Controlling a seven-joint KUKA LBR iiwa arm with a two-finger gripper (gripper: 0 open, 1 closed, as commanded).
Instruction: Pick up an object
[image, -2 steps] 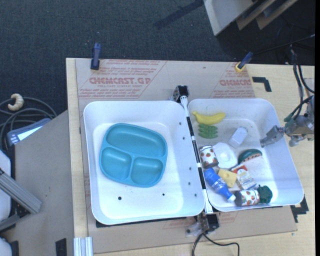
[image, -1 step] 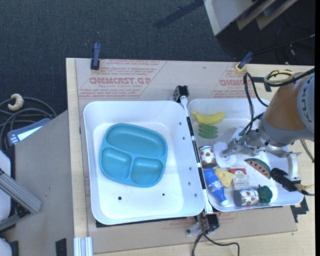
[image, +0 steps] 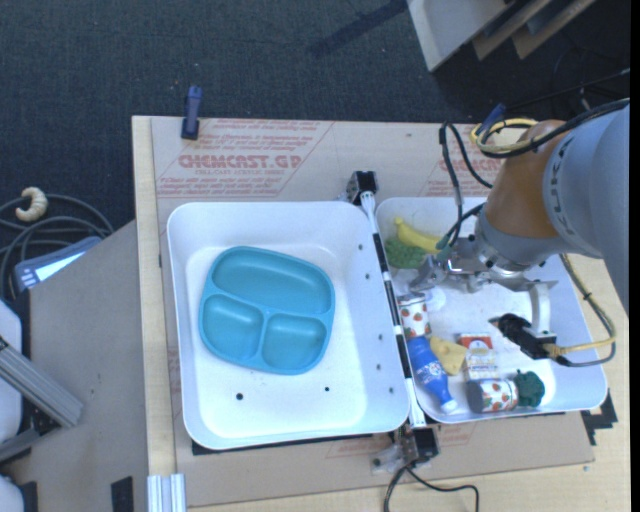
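We see a blue tube (image: 432, 371) lying in the right bin (image: 590, 385), long axis running from upper left to lower right along the bin's left wall, its white cap end toward the near edge. Around it lie a strawberry-print cup (image: 415, 318), a yellow banana (image: 414, 236) on something green, a small red-and-white box (image: 479, 345) and a printed can (image: 492, 394). The left bin (image: 190, 240) holds a blue divided plate (image: 266, 310). The gripper (image: 437, 272) hangs above the cup, the tube just nearer the front; whether it is open we cannot tell.
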